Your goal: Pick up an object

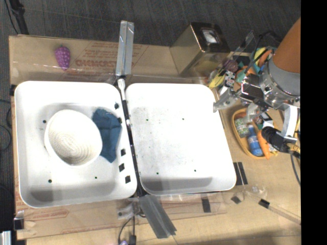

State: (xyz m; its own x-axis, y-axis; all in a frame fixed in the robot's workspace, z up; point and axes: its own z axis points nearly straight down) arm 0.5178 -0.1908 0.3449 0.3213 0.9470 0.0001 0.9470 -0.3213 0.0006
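A white woven dome-shaped object point(74, 136) lies in the left bin point(30, 188). A crumpled blue cloth point(108, 132) rests against the dome's right side. My gripper point(251, 97) hangs at the end of the grey arm, outside the right bin point(176, 180), just past its upper right corner. It is far from both objects in the left bin. Cables and wrist hardware crowd around the gripper.
A yellow-rimmed dish point(240, 131) with small blue and orange items sits on the bench below the gripper. A brown box point(196, 52) stands behind the right bin. A purple object point(63, 56) lies on the cardboard behind the left bin. A metal bar point(124, 50) rises between the bins.
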